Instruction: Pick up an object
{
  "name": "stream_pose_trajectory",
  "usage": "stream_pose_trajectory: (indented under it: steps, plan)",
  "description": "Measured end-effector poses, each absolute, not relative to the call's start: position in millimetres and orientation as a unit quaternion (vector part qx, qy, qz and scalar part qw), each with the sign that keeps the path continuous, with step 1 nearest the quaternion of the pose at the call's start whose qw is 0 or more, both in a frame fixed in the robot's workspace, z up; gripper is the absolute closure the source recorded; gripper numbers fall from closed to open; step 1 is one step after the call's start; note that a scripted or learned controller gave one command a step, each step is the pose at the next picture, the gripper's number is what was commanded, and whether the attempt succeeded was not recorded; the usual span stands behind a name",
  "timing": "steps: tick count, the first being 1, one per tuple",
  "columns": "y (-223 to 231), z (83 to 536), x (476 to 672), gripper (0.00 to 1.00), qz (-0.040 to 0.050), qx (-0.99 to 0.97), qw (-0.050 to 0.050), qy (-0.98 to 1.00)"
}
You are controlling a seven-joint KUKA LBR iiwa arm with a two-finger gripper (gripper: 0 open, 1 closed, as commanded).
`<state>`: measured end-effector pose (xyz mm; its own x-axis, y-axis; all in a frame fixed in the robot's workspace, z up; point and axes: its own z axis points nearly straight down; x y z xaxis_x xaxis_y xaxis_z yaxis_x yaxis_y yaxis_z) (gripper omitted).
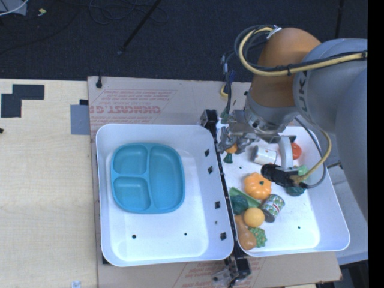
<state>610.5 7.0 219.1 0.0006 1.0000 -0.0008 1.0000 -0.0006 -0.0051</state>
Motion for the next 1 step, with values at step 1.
stream_pose_trajectory:
  steps: [1]
  plan:
    - [15.3,236.7,612.9,1.00,0.0004,-0.707,0.001,-0.708]
